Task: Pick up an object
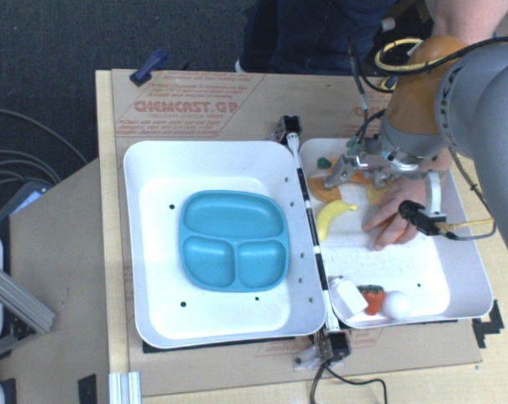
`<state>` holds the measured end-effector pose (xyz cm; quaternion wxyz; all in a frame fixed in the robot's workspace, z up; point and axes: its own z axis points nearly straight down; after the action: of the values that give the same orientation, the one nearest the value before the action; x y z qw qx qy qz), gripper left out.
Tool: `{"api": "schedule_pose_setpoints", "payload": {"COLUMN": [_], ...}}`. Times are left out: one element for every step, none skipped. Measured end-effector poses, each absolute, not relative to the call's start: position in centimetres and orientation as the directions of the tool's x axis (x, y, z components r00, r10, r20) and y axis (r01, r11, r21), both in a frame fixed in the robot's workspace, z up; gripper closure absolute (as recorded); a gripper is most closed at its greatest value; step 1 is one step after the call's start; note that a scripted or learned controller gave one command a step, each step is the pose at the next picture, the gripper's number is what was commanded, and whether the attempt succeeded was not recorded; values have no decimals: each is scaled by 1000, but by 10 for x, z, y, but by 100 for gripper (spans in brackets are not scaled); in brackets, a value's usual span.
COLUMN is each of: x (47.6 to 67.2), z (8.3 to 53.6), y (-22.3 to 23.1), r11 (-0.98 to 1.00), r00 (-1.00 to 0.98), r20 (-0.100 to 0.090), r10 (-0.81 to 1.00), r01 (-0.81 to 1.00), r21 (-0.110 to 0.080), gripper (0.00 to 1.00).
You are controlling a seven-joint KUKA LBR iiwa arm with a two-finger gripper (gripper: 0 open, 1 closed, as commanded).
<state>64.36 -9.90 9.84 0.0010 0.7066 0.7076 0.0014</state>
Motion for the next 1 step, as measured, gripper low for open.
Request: {"api": "schedule_pose_setpoints", "payload": {"x": [669], "z": [90], "y": [-93], "r11": [0], "r00": [0], "r20": [0], "r10": [1000], "r01": [1000], "r21": [5], "gripper": [0]}}
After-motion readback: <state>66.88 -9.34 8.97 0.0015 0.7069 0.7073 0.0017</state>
